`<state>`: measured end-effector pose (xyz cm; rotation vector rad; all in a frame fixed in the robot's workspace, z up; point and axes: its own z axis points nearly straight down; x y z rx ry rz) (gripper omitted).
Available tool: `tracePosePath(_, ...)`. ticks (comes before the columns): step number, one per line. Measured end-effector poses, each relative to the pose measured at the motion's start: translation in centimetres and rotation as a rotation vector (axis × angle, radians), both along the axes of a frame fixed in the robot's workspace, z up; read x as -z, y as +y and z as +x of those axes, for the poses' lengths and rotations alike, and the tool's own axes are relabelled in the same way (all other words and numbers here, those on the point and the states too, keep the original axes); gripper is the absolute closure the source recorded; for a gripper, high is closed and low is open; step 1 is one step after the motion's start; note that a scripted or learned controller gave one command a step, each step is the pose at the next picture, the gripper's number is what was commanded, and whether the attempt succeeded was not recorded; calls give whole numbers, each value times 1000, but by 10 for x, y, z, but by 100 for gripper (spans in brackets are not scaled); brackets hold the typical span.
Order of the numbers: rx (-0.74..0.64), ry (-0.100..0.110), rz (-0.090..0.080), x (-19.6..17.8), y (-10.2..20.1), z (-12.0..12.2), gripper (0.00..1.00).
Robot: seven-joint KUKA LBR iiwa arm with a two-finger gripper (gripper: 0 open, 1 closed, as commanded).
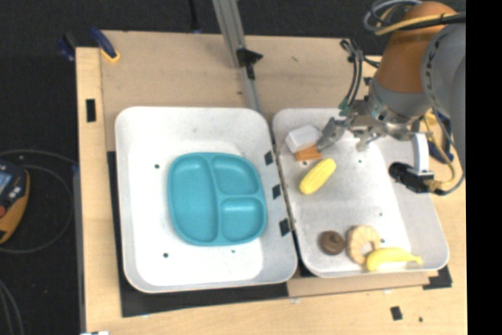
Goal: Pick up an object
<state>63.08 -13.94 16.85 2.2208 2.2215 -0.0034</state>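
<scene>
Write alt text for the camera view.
A grey arm's two-finger gripper hangs over the right white bin, above a yellow corn-like piece, an orange piece and a white block. The left white bin holds a turquoise divided plate.

fixed overhead camera, slanted down, both bins (pixel 196 118) in frame

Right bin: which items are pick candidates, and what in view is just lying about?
Candidates, in the right bin:
yellow corn
orange piece
white block
brown donut
tan round
banana

Lying about:
blue divided plate in the left bin
</scene>
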Motion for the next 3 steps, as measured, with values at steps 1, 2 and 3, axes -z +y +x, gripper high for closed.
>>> tracePosePath(1, -3, -1, 0, 54, 1, 10, 0)
tracePosePath(2, -3, -6, 4, 60, 0, 14, 0)
tracePosePath(3, -5, -14, 3, 47, 0, 16, 100)
